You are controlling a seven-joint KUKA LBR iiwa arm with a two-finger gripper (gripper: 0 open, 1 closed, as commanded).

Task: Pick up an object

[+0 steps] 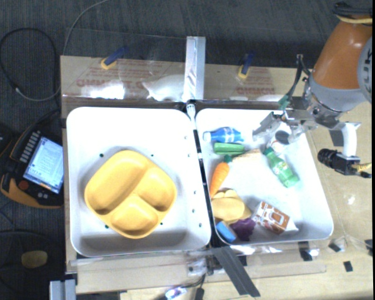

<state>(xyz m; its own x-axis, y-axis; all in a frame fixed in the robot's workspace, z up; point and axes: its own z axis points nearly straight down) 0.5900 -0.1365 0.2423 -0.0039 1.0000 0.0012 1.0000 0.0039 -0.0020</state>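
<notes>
The gripper point(272, 130) hangs over the right bin point(319, 195), and I cannot tell its state. The green bottle point(282, 167) lies just below it, apart from it. The blue bottle point(224, 134) and green marker point(229, 147) lie to its left, the carrot point(219, 176) farther down.

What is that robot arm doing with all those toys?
The robot arm is reaching in from the right over the right bin, which holds a pile of small toys. Its end effector hangs near the bin's top edge, just above a green bottle and close to a green marker and a blue and white bottle. An orange carrot lies nearby. The left bin holds a yellow divided plate.
</notes>
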